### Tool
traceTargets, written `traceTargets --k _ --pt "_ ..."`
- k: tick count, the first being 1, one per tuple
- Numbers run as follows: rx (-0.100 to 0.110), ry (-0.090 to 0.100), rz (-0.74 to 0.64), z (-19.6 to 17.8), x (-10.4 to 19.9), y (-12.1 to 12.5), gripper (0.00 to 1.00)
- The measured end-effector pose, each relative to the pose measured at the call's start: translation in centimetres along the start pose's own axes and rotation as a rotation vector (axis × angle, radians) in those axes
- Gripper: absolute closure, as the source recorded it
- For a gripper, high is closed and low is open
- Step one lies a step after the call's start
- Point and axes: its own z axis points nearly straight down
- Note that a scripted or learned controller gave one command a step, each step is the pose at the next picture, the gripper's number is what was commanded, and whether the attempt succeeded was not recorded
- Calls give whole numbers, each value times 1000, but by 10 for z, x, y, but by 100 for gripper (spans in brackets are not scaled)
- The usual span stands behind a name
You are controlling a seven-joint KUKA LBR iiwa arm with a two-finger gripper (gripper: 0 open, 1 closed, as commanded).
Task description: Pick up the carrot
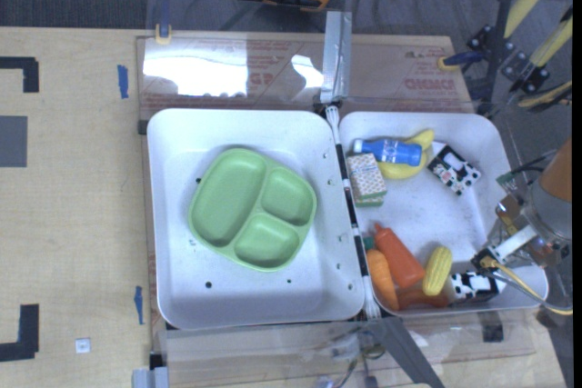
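The carrot (381,279) is orange with a bit of green at its top. It lies along the near left wall of the right bin (491,139), pressed against a red-orange bottle (401,255). A yellow corn cob (437,269) rests just right of that bottle. My gripper (496,257) reaches in from the right edge and hangs over the bin's near right corner. It is just above a black-and-white toy (475,283) and well to the right of the carrot. The corn and the bottle lie between the gripper and the carrot.
At the back of the right bin lie a blue bottle (388,147), a banana (411,160), a small carton (366,177) and a second black-and-white toy (454,170). The left bin (173,141) holds a green divided plate (254,208).
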Motion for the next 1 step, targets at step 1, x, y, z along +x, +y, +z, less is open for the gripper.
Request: traceTargets --k 1 --pt "3 16 -13 -1 11 -5 0"
